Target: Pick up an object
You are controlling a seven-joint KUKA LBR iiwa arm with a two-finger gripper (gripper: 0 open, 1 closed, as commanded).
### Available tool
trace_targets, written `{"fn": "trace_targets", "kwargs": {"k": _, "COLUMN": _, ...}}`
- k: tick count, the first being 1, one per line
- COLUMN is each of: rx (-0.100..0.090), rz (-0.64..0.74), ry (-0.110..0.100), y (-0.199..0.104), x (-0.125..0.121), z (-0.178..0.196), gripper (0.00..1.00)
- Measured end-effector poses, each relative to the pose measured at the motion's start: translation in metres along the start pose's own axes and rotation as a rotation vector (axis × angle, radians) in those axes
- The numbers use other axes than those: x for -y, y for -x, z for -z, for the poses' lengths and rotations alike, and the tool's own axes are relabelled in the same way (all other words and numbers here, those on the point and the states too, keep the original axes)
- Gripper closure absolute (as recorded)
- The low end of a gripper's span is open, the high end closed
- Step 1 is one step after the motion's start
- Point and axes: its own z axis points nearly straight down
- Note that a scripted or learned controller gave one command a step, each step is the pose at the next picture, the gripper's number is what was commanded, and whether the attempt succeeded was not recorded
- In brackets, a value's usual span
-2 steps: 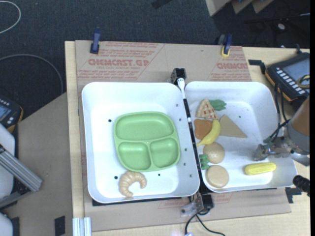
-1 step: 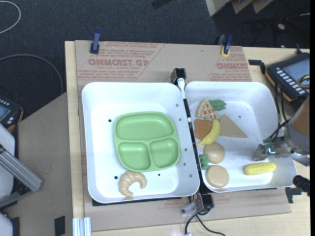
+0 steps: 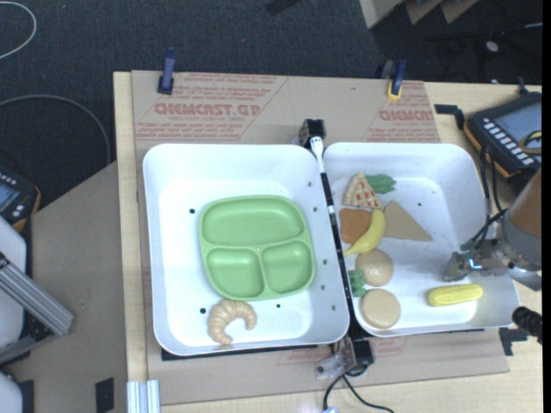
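Hovering claw (image 3: 461,266), grip state unclear | glossy yellow corn cob (image 3: 455,295) beside | curved croissant (image 3: 231,319) | green tray (image 3: 256,246)

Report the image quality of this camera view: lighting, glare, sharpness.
Camera view: even, soft overhead light; the white bins are bright but not blown out; the green tray casts only a faint shadow; the gripper at the right edge looks slightly soft; bench lettering stays legible.

Glossy white plastic bins (image 3: 164,231), matt green plastic tray (image 3: 256,246), brown-papered board (image 3: 207,106).
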Motion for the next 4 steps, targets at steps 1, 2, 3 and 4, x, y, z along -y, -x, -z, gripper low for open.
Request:
{"fn": "trace_targets", "kwargs": {"k": 1, "rx": 0.000, "rz": 0.000, "ry": 0.000, "y": 0.0000, "x": 0.0000, "z": 0.0000, "gripper": 1.00}}
{"fn": "trace_targets", "kwargs": {"k": 2, "rx": 0.000, "rz": 0.000, "ry": 0.000, "y": 0.0000, "x": 0.0000, "z": 0.0000, "gripper": 1.00}}
{"fn": "trace_targets", "kwargs": {"k": 3, "rx": 0.000, "rz": 0.000, "ry": 0.000, "y": 0.0000, "x": 0.0000, "z": 0.0000, "gripper": 1.00}}
{"fn": "trace_targets", "kwargs": {"k": 4, "rx": 0.000, "rz": 0.000, "ry": 0.000, "y": 0.0000, "x": 0.0000, "z": 0.0000, "gripper": 1.00}}
